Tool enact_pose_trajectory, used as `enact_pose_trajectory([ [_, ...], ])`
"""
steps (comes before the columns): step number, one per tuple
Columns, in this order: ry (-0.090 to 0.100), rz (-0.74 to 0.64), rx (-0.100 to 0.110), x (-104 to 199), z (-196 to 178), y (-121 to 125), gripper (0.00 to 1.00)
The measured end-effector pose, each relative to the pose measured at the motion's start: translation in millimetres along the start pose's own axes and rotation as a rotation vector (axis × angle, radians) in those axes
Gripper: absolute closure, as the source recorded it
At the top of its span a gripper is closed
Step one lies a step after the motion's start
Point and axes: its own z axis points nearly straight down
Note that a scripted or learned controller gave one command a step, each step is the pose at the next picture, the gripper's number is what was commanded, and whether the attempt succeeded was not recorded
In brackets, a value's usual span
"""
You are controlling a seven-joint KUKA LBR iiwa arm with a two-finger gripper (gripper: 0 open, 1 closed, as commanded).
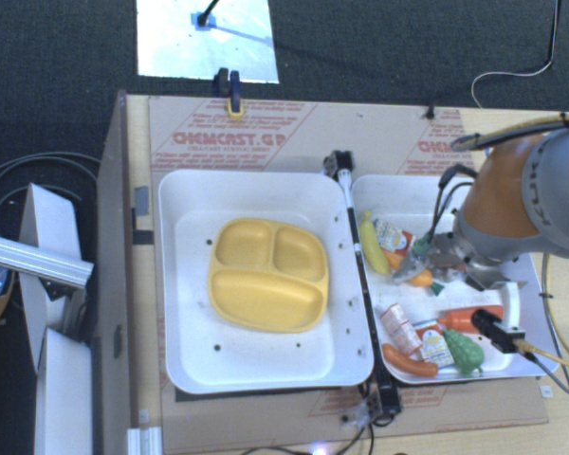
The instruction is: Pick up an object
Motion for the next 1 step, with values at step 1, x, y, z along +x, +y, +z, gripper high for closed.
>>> enact_pose_trajectory([
  [1, 0.001, -0.001, 0.001, 0.3, -9.0, 0.2, 1.0],
])
